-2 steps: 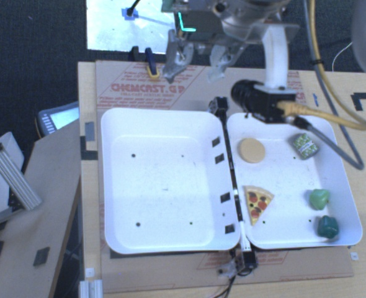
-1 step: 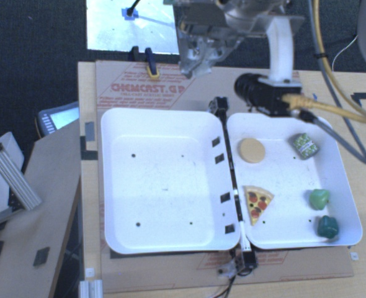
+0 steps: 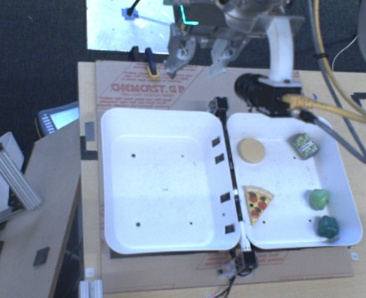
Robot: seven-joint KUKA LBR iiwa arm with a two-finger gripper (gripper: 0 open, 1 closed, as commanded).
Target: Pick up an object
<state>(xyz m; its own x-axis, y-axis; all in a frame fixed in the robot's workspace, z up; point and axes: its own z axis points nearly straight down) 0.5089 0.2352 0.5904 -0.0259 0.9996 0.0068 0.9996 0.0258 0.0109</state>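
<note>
Gripper (image 3: pixel 195 59) is hanging open and empty above the bins, so it is needing to drop right-and-forward onto the cookie (image 3: pixel 252 150), centering fingers before closing.

Left bin (image 3: pixel 118 185) open, 5 items scattered across right bin (image 3: pixel 350 228)

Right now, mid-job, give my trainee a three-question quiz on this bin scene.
1. True or false: the pizza slice lies in the left bin.
2. How many objects lie in the right bin?
3. Where is the tool? A) over the right bin B) above the cardboard behind the left bin C) touching the round cookie

Key: 1 false; 2 five; 3 B.
</note>
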